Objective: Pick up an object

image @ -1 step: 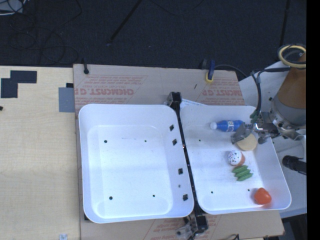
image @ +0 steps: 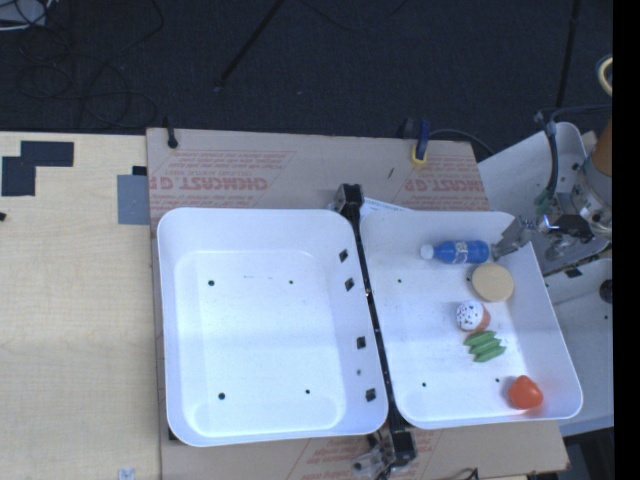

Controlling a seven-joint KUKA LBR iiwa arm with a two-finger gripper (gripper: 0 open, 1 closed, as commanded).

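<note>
My arm at the right edge

I reach in low from the right, my gripper (image: 520,234) pointing left from a cluttered wrist, with a sliver of my orange band (image: 603,148) showing above.

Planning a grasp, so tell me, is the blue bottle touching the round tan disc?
Apart. The camera view shows a strip of white bin floor between the blue bottle and the round tan disc.

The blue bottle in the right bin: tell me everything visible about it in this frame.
The blue bottle lies on its side near the far edge of the right bin, its white cap end pointing toward the divider between the bins. The body looks like glossy blue plastic with a pale patch of label or glare. Its base end lies close to the tan disc; contact is unclear. The gripper sits just beyond its base end, not holding it.
</note>
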